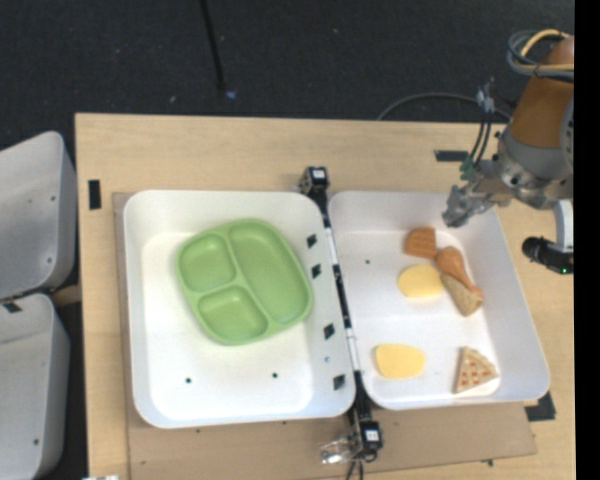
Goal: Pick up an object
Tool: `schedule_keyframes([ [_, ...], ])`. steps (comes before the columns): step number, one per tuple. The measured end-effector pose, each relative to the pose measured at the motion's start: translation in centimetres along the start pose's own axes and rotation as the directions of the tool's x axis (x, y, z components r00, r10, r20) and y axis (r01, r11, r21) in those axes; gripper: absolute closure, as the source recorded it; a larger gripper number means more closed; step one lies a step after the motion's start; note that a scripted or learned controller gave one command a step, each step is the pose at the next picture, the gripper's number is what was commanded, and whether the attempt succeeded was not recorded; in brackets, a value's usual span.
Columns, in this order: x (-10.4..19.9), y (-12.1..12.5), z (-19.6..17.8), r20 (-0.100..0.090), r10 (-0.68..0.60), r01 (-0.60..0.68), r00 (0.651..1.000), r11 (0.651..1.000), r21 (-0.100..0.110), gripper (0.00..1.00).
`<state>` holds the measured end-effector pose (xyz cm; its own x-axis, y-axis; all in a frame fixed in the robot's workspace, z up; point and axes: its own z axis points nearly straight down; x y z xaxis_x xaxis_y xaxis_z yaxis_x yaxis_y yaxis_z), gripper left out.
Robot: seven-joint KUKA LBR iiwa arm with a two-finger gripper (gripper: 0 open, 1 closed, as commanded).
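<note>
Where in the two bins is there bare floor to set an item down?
Right bin: bare strip along the divider, left of the two yellow pieces. Its right side is crowded. Left bin: bare margin around the green tray, widest along the near edge.

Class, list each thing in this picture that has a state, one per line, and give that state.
Gripper: over the right bin's far edge, holding nothing that shows.
Green tray: lying flat in the left bin, compartments up.
Drumstick: lying in the right bin.
Pizza slice: lying flat, near corner.
</note>
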<state>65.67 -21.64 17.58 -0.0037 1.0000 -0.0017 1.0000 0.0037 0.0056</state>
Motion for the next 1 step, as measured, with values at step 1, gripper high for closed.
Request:
schedule_keyframes([
  [1,-0.54,-0.18,-4.52,0.0,0.003,-0.003,1.0,1.0,0.0,1.0],
])
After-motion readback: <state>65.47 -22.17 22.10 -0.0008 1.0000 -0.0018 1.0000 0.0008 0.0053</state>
